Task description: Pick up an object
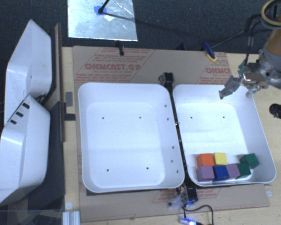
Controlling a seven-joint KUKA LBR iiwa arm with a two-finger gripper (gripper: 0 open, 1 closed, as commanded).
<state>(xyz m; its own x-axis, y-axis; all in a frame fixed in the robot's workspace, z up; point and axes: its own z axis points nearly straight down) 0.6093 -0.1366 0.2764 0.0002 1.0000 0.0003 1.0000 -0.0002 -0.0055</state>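
Note:
Several small blocks lie clustered in the near corner of the right bin (210,102): an orange block (205,160), a yellow block (220,158), a purple block (205,173), a blue block (220,172), a mauve block (232,170) and two green blocks (248,161). My gripper (237,89) hangs over the bin's far right rim, well apart from the blocks. Its two fingers are spread open with nothing between them.
The left bin (126,135) sits beside the right one on a cardboard sheet. A shiny metal plate (102,13) lies at the back. White housings (25,111) stand at the far left. Cables run at the back right.

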